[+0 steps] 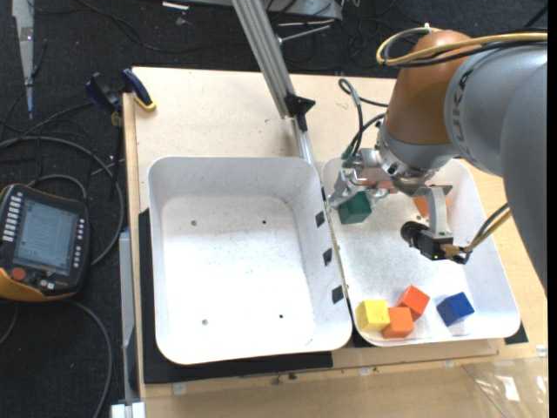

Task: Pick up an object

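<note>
The bench [209, 111] is a pale wooden board on a dark floor where black cables run, and a grey handheld control pendant with a screen [43, 242] lies on the floor beside the bench's left edge. A blue and yellow clamp [122, 90] sits at the bench's far left corner, and a slanted grey metal rail [265, 46] comes down from the far side to the gap between the bins. Two shallow white plastic bins stand side by side: the left bin [165, 181] takes the middle of the bench and the right bin [487, 259] lies along the bench's right edge. The grey arm with its orange band [426, 85] reaches in from the right and bends down over the far part of the right bin. The claw [352, 200] hangs near that bin's left wall with a small dark green cube [354, 207] at its tip; the cube seems to be between the fingers, so the claw looks closed on it, just above the bin floor. Near the front edge of the right bin I count four more blocks: one yellow cube [375, 313], two orange cubes [400, 321] touching each other just beside it, and one blue cube [454, 307] a little apart to the right. Another small orange piece [422, 205] shows behind the wrist parts.
</note>
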Robot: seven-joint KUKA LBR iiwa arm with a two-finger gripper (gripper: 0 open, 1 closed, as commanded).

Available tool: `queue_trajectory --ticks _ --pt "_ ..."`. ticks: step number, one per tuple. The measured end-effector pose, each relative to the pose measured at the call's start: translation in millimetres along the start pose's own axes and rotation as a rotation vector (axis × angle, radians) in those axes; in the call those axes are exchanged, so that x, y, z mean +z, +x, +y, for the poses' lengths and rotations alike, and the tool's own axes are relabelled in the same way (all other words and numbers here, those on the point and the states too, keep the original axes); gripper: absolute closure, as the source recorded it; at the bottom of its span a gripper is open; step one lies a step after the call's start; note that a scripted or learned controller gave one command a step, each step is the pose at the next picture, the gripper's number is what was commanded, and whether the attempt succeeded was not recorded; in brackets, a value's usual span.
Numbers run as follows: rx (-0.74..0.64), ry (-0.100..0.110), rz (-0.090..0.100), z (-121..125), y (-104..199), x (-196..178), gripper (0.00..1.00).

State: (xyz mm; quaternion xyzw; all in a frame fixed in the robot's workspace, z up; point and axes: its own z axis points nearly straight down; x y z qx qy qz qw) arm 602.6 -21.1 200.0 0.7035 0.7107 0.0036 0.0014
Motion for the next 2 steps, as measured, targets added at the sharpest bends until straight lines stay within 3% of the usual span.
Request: queue_trajectory --ticks 1,2 --pt "0.015 0.004 -0.005 -14.4 -51.5 -19.0 1.00" --pt "0.000 0.009 0.000 1.4 41.1 6.7 1.00"
